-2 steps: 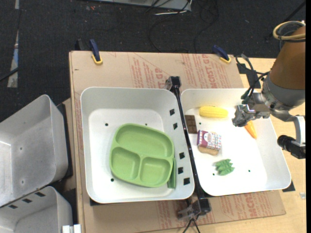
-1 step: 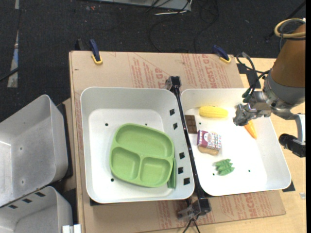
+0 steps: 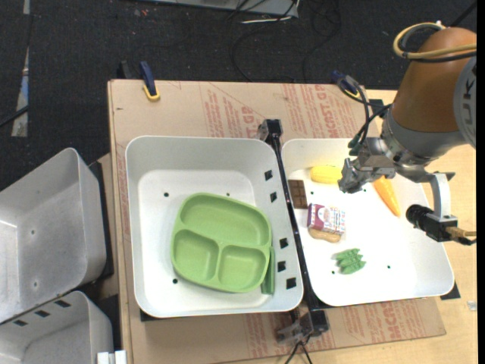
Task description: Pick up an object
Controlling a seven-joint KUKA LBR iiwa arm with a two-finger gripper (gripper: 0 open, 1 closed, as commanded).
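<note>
Evidently the dark two-finger gripper point(image 3: 353, 179) hung low over the right white bin point(image 3: 424, 279), poised just beside the small yellow rounded toy point(image 3: 326, 174), likely its target; whether it was open I cannot tell.

"What's the bench point(image 3: 227, 101) made of?"

"Looks like a sheet of brown cardboard with red print on it, laid flat over a dark floor."

"And what sits on it?"

"Two shallow white bins, side by side and touching along the middle. The left bin point(image 3: 144, 203) and the right bin point(image 3: 424, 279) take up most of the sheet."

"Anything else on it?"

"A clamp with a yellow tip point(image 3: 150, 86) at the far left corner, and a blue clamp point(image 3: 347, 84) at the far edge further right. A dark clip point(image 3: 307, 326) sits at the near edge, where the two bins meet."
</note>
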